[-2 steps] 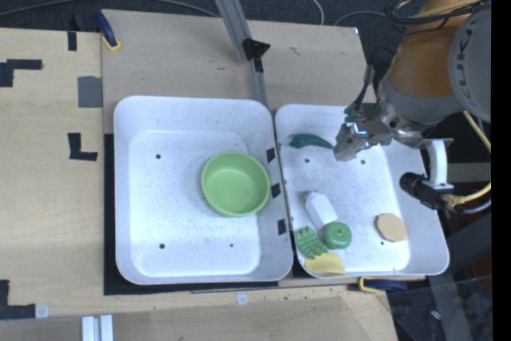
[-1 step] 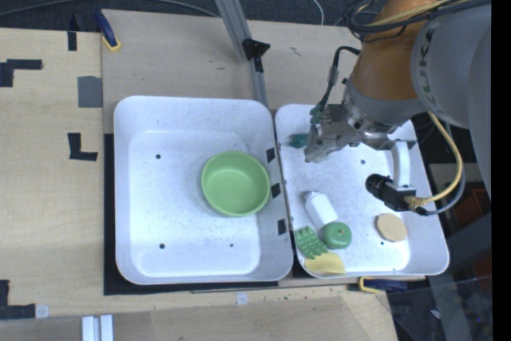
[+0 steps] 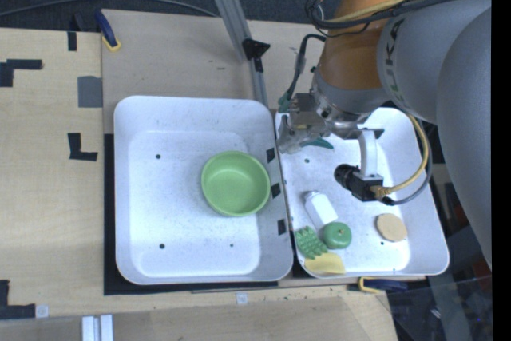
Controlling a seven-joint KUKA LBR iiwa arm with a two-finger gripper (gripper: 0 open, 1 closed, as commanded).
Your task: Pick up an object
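Note:
A green bowl (image 3: 235, 183) sits in the left bin (image 3: 152, 140). The right bin (image 3: 415, 243) holds a white bottle-like piece (image 3: 320, 209), a green round cap (image 3: 336, 235), a green ridged piece (image 3: 308, 241), a yellow piece (image 3: 327, 263) and a tan disc (image 3: 391, 227). My gripper (image 3: 297, 133) hangs low over the right bin's top-left corner, beside a small teal object (image 3: 321, 144). The wrist hides the fingers, so their state is unclear.
A grey metal pole (image 3: 227, 4) slants down to a black clamp (image 3: 255, 49) behind the bins. A black fitting with a yellow cable (image 3: 359, 181) hangs off the arm over the right bin. The big grey arm covers the upper right.

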